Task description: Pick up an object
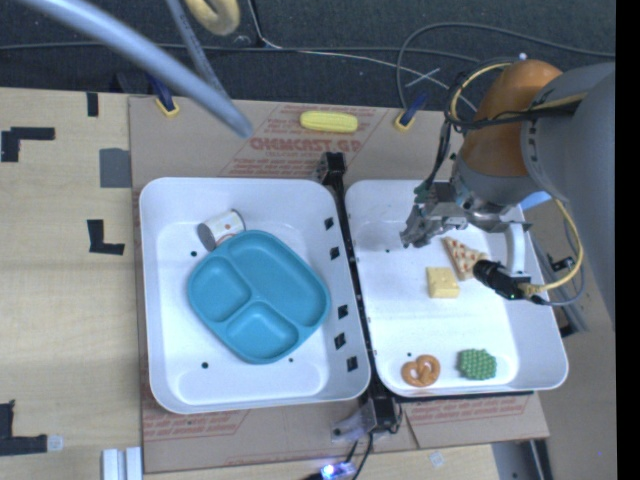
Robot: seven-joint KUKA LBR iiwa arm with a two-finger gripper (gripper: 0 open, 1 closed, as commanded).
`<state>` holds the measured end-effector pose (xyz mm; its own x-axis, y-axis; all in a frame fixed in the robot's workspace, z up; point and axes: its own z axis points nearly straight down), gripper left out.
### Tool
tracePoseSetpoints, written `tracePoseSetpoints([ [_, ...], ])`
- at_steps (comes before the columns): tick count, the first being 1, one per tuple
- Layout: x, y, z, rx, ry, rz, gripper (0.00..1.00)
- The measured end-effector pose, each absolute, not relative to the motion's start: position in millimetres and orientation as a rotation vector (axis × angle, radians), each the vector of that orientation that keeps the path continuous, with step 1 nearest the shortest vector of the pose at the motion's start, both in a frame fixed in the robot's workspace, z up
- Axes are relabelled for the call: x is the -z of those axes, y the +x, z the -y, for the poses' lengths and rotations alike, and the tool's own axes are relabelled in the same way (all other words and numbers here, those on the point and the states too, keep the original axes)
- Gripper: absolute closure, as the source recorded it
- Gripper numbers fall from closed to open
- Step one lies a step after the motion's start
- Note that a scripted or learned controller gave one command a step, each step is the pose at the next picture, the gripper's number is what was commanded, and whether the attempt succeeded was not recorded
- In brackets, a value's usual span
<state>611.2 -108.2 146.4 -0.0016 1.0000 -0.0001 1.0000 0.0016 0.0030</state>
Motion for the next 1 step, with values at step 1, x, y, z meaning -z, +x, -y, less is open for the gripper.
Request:
tracePoseSetpoints([
  [1,-203.5,605.2,114.7,-0.004,2.218,-2.219,1.00],
])
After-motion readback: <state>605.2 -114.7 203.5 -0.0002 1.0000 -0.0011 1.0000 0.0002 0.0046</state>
